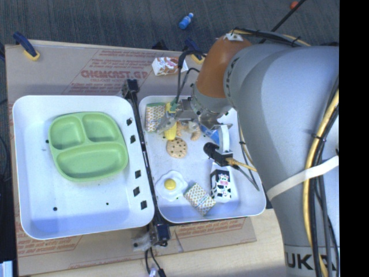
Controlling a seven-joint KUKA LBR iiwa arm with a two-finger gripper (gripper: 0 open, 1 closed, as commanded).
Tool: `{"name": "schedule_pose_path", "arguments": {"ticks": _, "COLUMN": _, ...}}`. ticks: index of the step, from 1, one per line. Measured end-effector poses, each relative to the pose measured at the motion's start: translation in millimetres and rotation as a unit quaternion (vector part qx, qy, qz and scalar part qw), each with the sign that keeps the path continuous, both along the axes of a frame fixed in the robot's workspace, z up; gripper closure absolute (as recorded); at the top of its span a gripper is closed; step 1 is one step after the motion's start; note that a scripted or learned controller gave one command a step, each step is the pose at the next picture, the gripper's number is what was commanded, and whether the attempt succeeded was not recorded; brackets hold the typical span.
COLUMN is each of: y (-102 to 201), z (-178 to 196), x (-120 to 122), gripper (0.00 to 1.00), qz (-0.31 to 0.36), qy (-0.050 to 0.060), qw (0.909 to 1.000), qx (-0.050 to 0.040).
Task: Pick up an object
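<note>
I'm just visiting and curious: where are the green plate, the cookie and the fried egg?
Green plate point(87, 145): camera view, on the large lower compartment.
Cookie point(176, 148): camera view, on its round top.
Fried egg point(170, 184): camera view, on the yellow yolk.

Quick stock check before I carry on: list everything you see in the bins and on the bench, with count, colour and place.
Divided plate: one, green, middle of left bin.
Cookie: one, tan with dark chips, middle of right bin.
Fried egg toy: one, white with yellow yolk, right bin's near left.
Patterned packet: one, checkered, beside the egg.
Cow-print carton: one, black and white, right bin's near right.
Yellow item: one, under the wrist.
Snack wrapper: one, red and white, on cardboard behind the bins.
Arm: grey, orange band, over right bin.
</note>
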State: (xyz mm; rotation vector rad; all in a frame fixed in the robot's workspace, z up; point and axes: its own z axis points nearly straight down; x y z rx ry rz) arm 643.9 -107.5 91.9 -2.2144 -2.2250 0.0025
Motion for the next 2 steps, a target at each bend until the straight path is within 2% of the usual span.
{"name": "schedule_pose_path", "arguments": {"ticks": 1, "y": 0, "z": 10, "x": 0, "gripper": 1.0, "qz": 0.002, "qy": 0.0, "qw": 1.0, "qx": 0.0}}
{"name": "schedule_pose_path", "arguments": {"ticks": 2, "y": 1, "z": 125, "x": 14, "gripper": 1.0, "qz": 0.001, "qy": -0.003, "qw": 1.0, "qx": -0.0008}}
